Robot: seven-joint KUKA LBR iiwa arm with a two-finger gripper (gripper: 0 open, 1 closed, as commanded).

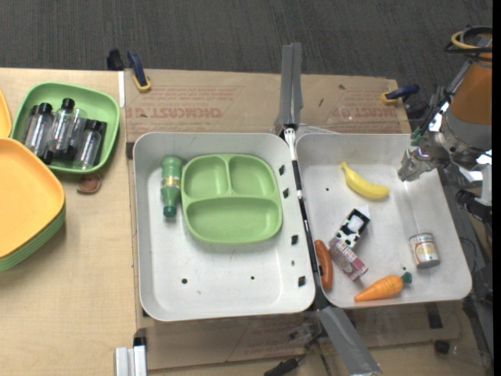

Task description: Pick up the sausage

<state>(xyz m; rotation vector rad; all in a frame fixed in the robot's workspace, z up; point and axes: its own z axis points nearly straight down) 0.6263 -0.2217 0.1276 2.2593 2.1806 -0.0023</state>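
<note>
Sausage, reddish-brown and slim, lies along right white bin's near-left wall, long axis running front-to-back. Gripper hovers at far-right corner, well apart; I cannot tell jaws' state.

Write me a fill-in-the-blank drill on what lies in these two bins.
1. The sausage lies against the ____ wall of the right bin.
2. The green divided tray sits in the ____ bin.
3. The orange thing near the right bin's front edge is a ____.
4. The gripper is closest to the ____.

Missing words: left; left; carrot; banana
</note>
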